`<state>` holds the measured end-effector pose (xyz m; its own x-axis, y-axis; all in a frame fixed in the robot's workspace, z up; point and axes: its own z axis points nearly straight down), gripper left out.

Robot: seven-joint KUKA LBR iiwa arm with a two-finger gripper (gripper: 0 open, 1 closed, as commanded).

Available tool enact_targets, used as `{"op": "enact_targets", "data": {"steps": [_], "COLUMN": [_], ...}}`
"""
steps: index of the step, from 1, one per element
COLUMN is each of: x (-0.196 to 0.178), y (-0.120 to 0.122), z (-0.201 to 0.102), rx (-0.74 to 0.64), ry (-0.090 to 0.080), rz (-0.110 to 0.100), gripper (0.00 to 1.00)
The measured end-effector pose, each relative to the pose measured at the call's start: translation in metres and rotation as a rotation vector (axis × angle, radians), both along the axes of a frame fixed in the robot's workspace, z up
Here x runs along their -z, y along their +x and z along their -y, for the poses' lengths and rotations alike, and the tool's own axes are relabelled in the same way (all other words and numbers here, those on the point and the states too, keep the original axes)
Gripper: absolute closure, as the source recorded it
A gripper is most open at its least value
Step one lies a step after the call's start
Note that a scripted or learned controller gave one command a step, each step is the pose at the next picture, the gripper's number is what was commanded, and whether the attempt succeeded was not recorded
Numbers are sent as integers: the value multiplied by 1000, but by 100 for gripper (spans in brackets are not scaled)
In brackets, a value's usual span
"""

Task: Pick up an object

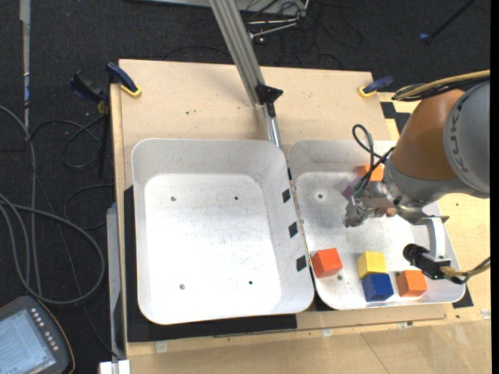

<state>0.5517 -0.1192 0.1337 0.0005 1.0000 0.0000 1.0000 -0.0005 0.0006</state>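
Dark carpet, strewn with black cables, is seen around a pale wooden bench on which two shallow white bins are set side by side.

Left bin: a speckled white floor is shown, with broad open room across it.

Right bin: its upper right part is hidden under the arm, whose grey body and orange band are cut off at the picture's right edge. Open floor is left at the bin's upper left and centre.

Gripper: held low over the middle of the right bin; its fingers are blurred and crowded by cabling, so whether they are open or shut cannot be told. Nothing is seen between them.

Small orange piece: glimpsed just above the gripper, mostly hidden by the wrist; its shape cannot be made out.

Objects along the right bin's near edge:
- orange block, near the left wall, apart from the rest;
- yellow block, touching the blue block just below it;
- second orange block, just beside the blue one, close to the near right corner and partly crowded by a black fitting.

All four lie below the gripper, apart from it.

Metal pole: slanted over the bench's far side, cut off at the top edge.

Clamps: blue and yellow, fixed at the far corners.

Screen device: cut off at the lower left corner.
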Motion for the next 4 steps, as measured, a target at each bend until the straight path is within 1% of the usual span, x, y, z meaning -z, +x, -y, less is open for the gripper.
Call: {"op": "enact_targets", "data": {"steps": [1, 2, 3, 4], "x": [-62, -105, -159, -144], "y": [-3, 0, 2, 2], "z": [-2, -4, -4, -61], "rx": [-3, -4, -4, -9], "ry": [-1, -1, -2, 1], "rz": [6, 6, 6, -1], "gripper": [100, 100, 100, 100]}}
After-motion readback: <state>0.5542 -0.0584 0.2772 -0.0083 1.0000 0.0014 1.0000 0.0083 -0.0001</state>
